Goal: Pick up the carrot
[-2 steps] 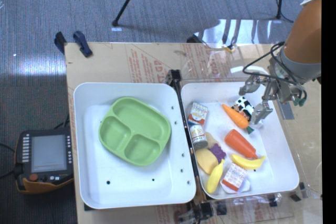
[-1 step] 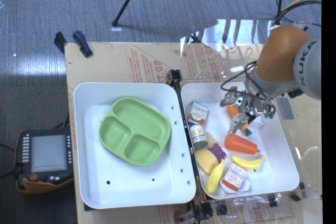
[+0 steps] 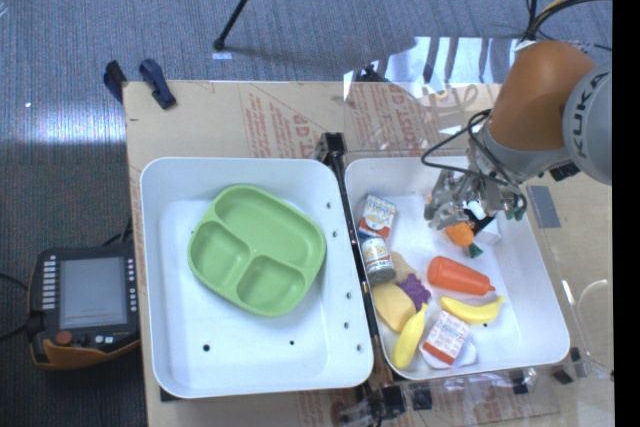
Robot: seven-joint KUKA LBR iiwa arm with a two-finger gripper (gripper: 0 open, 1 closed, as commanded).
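Right bin (image 3: pixel 545 310), near end: packet (image 3: pixel 446 336), bananas (image 3: pixel 472 308), grapes (image 3: pixel 412 291). Carrot (image 3: pixel 459 275) just behind banana, flat on bin floor, loose. Can (image 3: pixel 377 257) to its left. Farther back: gripper (image 3: pixel 462 213) low over small orange piece (image 3: pixel 459 235), jaw state unclear. Left bin (image 3: pixel 165 215): green plate (image 3: pixel 257 249).
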